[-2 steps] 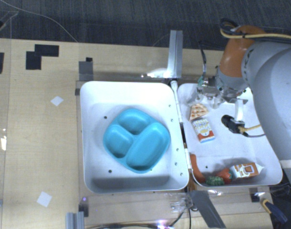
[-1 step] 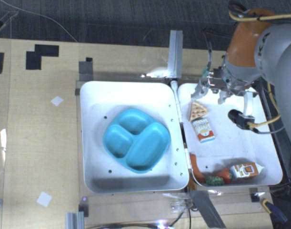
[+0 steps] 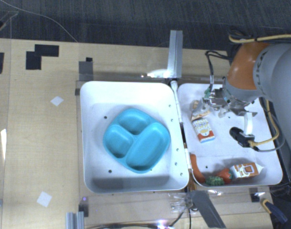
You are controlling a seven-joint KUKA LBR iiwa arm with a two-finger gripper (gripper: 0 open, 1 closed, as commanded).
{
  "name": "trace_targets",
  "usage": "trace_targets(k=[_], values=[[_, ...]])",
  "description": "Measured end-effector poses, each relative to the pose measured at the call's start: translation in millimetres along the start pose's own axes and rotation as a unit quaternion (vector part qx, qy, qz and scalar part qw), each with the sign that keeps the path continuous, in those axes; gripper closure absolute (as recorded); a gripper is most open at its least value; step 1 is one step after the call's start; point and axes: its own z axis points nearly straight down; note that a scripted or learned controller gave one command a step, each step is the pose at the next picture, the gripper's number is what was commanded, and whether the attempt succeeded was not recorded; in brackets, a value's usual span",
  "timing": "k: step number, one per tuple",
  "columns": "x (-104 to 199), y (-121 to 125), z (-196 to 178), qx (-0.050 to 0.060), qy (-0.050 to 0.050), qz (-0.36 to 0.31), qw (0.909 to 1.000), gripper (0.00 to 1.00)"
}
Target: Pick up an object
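arm low over right bin, grasp unconfirmed

the arm [image 3: 264, 73] reaches in from the right and bends down over the upper part of the right bin [image 3: 274, 173]. its gripper [image 3: 213, 100] sits just above and beside the top end of a small orange-and-white carton [image 3: 203, 126], which lies flat in the bin's upper left area. nothing is visibly held in the pincer, and whether it stands wide or narrow cannot be told from this angle, as the wrist hardware masks it.

a second small carton [image 3: 245, 170], orange and white, lies on its side near the bin's lower right. just left of it along the lower edge are a green leafy piece [image 3: 214, 180] and a red-orange item [image 3: 196, 168] that curves up the bin's lower left corner. a black cable fitting [image 3: 240, 136] hangs over the bin's middle.

the left bin [image 3: 95, 175] holds a blue three-compartment plate [image 3: 136, 140], centred and lying flat.
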Motion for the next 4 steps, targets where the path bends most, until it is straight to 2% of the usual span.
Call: trace_targets(k=[1,2,3,4], values=[[1,-66,12,0.005,0.000,0.002,1.0000,0.00],[41,-99,-84,0.008,0.000,0.076,0.9970,0.00],[12,-83,-99,0.009,-0.001,0.089,0.9960,0.00],[7,-132,-13,0.010,0.000,0.089,0.9959,0.00]])
